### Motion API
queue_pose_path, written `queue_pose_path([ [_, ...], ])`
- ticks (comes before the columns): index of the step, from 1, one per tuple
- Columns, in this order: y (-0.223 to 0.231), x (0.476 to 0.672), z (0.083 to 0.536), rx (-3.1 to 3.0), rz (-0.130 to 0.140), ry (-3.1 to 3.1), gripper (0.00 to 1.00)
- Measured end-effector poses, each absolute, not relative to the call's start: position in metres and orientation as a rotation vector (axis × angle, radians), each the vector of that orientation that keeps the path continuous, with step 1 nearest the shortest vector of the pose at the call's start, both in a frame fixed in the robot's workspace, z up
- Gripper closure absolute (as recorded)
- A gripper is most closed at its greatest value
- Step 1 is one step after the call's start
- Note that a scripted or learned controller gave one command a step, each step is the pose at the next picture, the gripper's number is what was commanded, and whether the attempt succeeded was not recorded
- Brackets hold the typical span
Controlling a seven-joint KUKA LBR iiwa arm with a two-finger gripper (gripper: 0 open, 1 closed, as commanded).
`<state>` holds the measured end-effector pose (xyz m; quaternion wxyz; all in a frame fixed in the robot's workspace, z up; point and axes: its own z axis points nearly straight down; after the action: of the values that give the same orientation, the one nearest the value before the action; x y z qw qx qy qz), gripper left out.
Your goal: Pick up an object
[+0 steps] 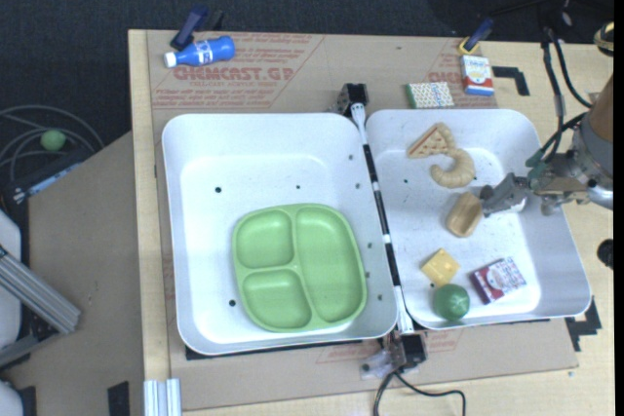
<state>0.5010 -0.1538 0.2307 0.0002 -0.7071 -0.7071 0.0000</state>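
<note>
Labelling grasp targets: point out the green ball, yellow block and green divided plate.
green ball [450, 301], camera view, top of the ball
yellow block [440, 266], camera view, its top face
green divided plate [297, 265], camera view, centre ridge

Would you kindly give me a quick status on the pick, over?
Gripper low in right bin, beside tan block. Nothing seen held. Croissant and yellow cube close by. Green tray in left bin.

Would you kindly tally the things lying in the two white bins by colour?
Green: 2, the divided plate and the ball
Tan: 3, the wedge, the curved piece and the block
Yellow: 1, the cube
Red: 1, the packet
Total: 7
</note>
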Motion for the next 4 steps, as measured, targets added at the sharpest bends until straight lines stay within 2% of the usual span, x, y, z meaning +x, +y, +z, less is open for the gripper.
queue_pose_path([
  [1, -0.151, 0.538, 0.085, -2.222, -0.001, -2.223, 0.00],
  [2, -0.152, 0.538, 0.094, -2.225, -0.002, -2.222, 1.00],
  [3, -0.101, 0.573, 0.084, -2.220, -0.002, -2.224, 1.00],
  [4, -0.041, 0.558, 0.185, -2.221, -0.003, -2.223, 1.00],
])
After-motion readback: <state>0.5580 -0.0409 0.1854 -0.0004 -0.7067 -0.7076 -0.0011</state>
